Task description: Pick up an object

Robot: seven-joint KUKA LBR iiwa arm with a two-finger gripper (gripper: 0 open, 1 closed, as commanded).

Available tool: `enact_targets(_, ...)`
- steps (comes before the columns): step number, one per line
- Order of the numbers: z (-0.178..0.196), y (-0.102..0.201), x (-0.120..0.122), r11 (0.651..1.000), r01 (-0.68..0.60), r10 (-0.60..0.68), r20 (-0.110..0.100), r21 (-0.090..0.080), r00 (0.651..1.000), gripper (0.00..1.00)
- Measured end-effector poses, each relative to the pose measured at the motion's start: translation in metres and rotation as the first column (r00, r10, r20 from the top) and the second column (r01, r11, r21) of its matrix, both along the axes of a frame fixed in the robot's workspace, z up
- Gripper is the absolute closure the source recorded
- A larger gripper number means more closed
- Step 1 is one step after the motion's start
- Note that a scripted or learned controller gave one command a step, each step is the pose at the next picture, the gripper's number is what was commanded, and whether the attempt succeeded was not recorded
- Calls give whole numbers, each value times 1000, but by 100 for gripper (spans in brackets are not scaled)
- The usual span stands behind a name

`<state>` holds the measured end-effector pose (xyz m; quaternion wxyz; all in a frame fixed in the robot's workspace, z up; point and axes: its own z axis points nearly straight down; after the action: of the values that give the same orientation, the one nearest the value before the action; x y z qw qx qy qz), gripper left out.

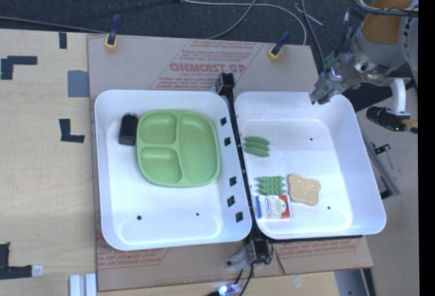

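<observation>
The right bin [340, 124] holds a green pea pod [256, 145], a small green bunch [270, 184], a tan toast slice [303, 190] and a red-and-white packet [273, 207]. The left bin [112, 172] holds a green divided plate [178, 148] with a black block [128, 129] beside its left edge. My gripper [321, 95] hangs at the right bin's far right corner, over the rim, well away from all the objects. Nothing shows between its fingers.
Cables run across the dark floor behind the bench. Two yellow-and-blue clamps [111, 37] [277, 48] pin the cardboard sheet at the back. A black divider clip strip [234, 152] runs between the bins.
</observation>
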<state>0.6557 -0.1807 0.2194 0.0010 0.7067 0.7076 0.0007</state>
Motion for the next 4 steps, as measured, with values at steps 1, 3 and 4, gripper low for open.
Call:
enact_targets(1, 9, 45, -16, 1000, -3, 3, -4, 2, 1000, 100)
enact_targets(3, -10, 140, -65, 1000, -2, 2, -6, 0, 1000, 100)
enact_targets(4, 2, 187, -83, 1000, -5, 5, -5, 2, 1000, 100)
